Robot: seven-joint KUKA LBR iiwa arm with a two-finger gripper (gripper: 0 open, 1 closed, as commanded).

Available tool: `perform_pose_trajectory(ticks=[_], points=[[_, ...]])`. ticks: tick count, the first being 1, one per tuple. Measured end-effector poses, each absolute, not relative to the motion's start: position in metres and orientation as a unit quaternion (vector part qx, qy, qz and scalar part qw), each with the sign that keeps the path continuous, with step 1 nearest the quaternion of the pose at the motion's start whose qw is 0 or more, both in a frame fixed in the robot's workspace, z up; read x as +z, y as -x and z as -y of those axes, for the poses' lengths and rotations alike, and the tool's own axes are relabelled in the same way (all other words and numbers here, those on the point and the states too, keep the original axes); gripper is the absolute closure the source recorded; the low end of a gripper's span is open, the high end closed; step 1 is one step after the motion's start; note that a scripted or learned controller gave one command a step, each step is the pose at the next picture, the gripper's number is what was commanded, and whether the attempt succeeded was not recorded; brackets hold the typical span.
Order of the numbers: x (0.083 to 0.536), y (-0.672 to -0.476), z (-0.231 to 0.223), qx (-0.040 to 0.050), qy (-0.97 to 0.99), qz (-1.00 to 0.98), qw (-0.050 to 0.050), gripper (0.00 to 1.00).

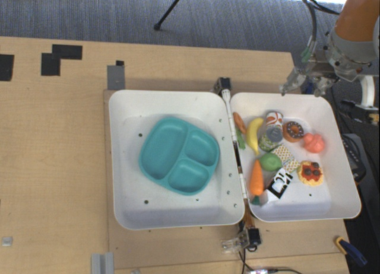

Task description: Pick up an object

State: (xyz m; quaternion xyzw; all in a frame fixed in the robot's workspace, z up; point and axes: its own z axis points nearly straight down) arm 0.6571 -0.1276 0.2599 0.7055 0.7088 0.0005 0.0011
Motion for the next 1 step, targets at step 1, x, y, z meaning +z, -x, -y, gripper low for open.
perform_pose_trajectory(ticks=[1], points=[[0.1032,-0.6301,0.0872,-0.0005,-0.704,-0.71,-0.001,0.0]])
